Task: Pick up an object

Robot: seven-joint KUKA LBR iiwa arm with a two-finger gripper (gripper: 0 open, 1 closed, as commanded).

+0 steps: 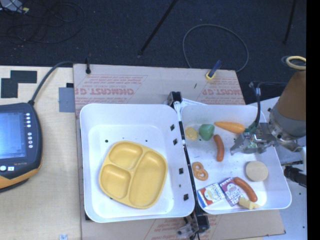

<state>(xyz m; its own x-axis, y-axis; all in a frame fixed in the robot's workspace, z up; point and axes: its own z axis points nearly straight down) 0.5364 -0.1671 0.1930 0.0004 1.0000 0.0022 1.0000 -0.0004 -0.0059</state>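
Observation:
My gripper (246, 141) hangs over the right bin (280, 184), open, with nothing between its fingers. It is just below the right end of an orange carrot (229, 127) and above a round beige biscuit (256, 171). A red sausage (219, 148) lies to its left. Further left are a green pepper (206, 131) and a small yellow piece (191, 133). A pretzel (200, 171) sits near the bin's left wall. At the front lie a hot dog (245, 188), two printed packets (220, 192) and a yellow wedge (248, 202).
The left bin (95, 129) holds a yellow divided plate (132, 173). A dark ridge (182, 154) separates the bins. A teach pendant (15, 141) lies at the far left of the bench. The arm's grey and orange body (292, 106) stands over the right bin's far right edge.

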